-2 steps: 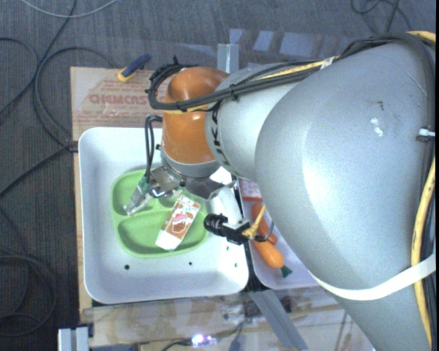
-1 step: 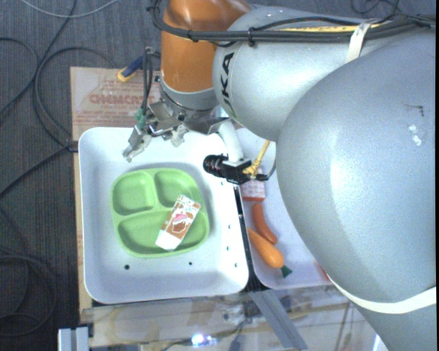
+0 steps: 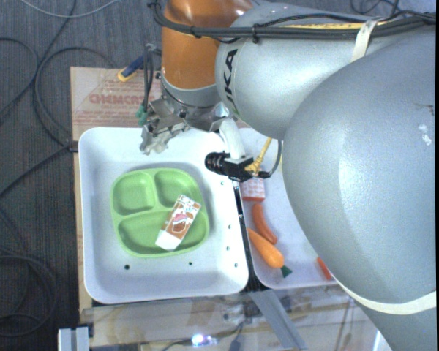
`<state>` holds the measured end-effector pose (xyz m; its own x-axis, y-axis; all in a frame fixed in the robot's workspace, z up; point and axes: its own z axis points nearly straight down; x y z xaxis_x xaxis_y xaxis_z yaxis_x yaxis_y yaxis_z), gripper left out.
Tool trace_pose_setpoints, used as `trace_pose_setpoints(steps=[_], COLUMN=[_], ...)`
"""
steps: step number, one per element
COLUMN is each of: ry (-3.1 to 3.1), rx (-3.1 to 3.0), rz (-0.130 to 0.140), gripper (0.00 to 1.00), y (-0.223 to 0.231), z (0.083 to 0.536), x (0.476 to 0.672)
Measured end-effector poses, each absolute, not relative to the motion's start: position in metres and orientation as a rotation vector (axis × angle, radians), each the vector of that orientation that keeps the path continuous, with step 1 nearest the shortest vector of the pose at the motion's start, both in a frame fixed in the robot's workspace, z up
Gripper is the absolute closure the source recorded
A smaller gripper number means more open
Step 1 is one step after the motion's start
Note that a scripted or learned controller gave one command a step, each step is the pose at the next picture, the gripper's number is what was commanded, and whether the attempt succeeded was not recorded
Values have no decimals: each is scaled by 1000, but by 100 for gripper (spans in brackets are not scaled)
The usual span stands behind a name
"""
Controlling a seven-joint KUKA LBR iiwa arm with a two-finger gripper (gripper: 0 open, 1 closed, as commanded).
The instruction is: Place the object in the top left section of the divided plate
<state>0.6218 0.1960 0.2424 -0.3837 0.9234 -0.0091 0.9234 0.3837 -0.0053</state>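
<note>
Bright even light — soft shadows, arm [image 3: 336,123] slightly blurred.

Two white bins [image 3: 95,269], one green divided plate [image 3: 132,196], one packet [image 3: 179,221], two carrots [image 3: 267,251].

Arm [image 3: 351,159] hides right bin [image 3: 293,269] (mostly).

Two carrots [image 3: 265,238] lie in the right-hand white bin [image 3: 296,273], lower middle of the frame. Black cables [image 3: 29,86] sprawl across grey carpet at left. Printed cardboard [image 3: 106,97] sits under the bins, upper left.
</note>
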Motion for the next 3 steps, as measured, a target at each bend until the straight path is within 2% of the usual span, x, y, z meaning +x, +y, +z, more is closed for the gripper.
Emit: trace_pose_setpoints(steps=[1,2,3], ry=[2645,2645,2646], rx=[1694,1694,1695], rz=[-6,-6,-10], gripper=[100,0,100], y=[123,123,123], z=[238,238,246], x=[572,572,572])
